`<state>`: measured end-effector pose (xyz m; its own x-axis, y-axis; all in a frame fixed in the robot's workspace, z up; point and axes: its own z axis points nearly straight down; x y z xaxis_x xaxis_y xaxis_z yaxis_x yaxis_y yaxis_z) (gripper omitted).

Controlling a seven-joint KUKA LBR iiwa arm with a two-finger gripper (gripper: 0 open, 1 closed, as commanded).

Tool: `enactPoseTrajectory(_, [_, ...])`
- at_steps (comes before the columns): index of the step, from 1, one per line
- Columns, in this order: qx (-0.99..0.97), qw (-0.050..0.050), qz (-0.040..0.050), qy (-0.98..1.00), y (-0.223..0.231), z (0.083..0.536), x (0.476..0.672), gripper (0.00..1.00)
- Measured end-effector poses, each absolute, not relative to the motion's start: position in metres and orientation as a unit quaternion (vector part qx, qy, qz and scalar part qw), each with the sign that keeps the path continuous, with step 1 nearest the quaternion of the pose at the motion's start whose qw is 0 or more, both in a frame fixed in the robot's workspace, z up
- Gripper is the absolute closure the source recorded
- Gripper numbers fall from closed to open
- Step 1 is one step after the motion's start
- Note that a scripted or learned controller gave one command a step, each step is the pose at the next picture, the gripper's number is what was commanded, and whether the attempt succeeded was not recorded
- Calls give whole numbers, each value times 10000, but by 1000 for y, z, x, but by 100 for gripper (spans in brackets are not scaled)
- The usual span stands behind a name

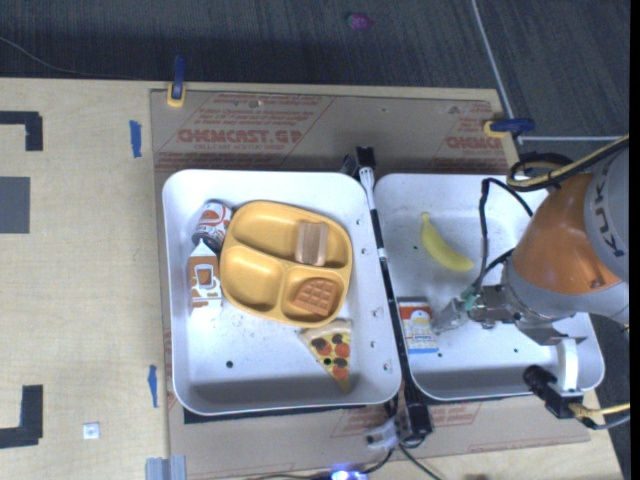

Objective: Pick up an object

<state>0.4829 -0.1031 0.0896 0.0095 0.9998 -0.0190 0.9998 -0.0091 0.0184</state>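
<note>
In the right bin [490, 373] a yellow banana [443, 247] lies near the back. A small red-and-white box [418, 328] rests flat against the bin's left wall. My gripper [453, 315] reaches in from the right and sits low over the bin floor, just right of the box and in front of the banana. Its tip is small and partly covered by the wrist. Nothing is visibly held. The grey arm with its orange band [565, 248] covers the bin's right side.
The left bin [185, 373] holds a yellow divided plate [262, 230] with a brown block [311, 241] and a waffle [316, 295]. A can [210, 226], a small carton [203, 280] and a pizza slice [332, 349] lie around it. Cables [490, 218] hang by the arm.
</note>
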Motion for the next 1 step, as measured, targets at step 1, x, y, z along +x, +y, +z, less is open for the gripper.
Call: enactPoseTrajectory(1, [7095,118,10,7047,-104,90,483,0])
